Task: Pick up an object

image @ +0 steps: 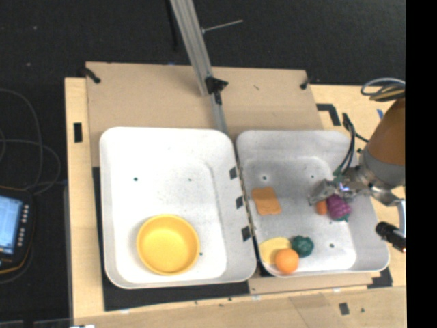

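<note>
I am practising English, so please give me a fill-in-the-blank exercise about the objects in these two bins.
1. The yellow bowl lies in the ___ bin.
2. The orange ball touches a ___ object on its upper left.
3. The claw hovers by the ___ object.

Missing words: left; yellow; purple

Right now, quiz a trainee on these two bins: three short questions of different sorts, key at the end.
1. True or false: the yellow bowl lies in the same bin as the orange ball.
2. Which thing sits right at the gripper? A) the tan square block B) the purple object C) the dark green object
3. Fill in: the orange ball rests against a pale ____ piece near the right bin's front edge.

Key: 1 false, the bowl is in the left bin; 2 B; 3 yellow.
</note>
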Tool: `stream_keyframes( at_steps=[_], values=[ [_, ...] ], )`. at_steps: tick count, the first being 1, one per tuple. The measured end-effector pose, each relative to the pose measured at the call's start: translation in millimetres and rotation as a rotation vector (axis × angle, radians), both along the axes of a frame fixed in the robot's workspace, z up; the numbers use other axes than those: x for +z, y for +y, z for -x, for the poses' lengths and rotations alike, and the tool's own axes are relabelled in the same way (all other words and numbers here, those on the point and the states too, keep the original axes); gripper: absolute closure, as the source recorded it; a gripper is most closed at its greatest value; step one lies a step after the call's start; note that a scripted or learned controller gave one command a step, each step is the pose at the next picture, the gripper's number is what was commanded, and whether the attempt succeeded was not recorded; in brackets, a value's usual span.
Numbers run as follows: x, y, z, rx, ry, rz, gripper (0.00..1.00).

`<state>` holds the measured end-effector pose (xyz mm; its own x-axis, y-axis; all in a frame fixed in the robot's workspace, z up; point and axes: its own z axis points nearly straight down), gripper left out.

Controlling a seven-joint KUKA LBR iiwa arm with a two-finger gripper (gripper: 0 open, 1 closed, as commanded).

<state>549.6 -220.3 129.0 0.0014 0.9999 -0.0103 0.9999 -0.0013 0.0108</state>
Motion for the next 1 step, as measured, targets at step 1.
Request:
stream_keyframes(
  at_steps=[1],
  values=[
    [13.3, -0.9, -1.5, -0.003, -0.007, 0.0, 1.0]
  ],
)
